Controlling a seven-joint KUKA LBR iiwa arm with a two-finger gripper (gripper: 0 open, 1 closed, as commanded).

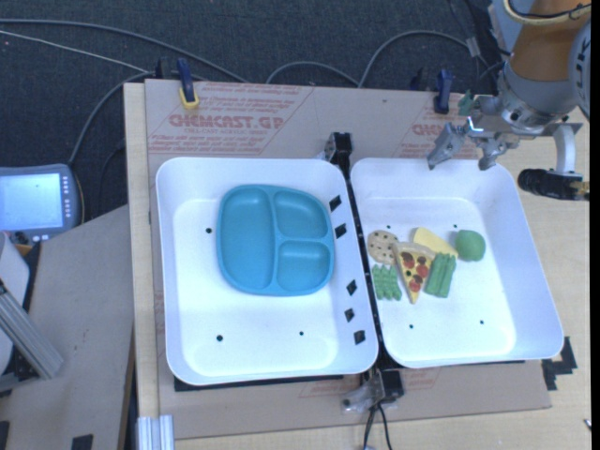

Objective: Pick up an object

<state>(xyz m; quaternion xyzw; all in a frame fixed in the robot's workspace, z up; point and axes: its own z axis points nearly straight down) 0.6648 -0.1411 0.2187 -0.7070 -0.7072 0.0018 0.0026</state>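
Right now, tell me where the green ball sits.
The green ball lies in the right bin, toward its far right side, just right of the yellow piece and above the green ridged piece.

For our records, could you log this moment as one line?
gripper: open, above right bin far rim | holding: nothing | toys: in right bin | tray: left bin

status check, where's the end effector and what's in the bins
End effector open, holding nothing, above right bin's far rim. Toy food cluster untouched mid-bin, green ball at its right. Blue divided plate in left bin. Nothing blocking.
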